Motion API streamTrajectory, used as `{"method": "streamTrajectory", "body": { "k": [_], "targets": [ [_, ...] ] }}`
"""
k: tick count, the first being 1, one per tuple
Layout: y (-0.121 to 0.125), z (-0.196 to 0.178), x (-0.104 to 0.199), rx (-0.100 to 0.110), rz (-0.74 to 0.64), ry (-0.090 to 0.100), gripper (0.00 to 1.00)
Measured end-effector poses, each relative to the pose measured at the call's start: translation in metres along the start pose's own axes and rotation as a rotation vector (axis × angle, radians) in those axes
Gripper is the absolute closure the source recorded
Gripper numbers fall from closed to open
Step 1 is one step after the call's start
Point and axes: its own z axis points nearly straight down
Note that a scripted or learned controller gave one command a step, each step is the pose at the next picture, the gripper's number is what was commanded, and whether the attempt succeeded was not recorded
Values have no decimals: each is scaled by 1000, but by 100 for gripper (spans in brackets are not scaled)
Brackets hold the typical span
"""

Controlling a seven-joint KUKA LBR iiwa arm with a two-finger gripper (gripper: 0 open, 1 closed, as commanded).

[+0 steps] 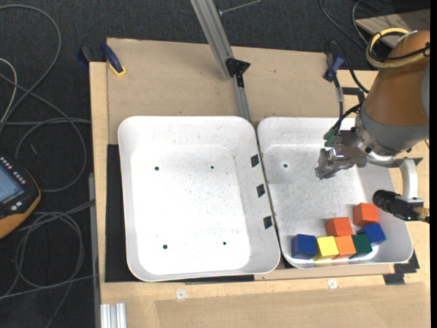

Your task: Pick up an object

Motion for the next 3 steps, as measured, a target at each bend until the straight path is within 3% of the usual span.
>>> {"method": "streamTrajectory", "body": {
  "k": [3],
  "targets": [
    [19, -6, 164, -2, 0, -1, 100]
  ]
}}
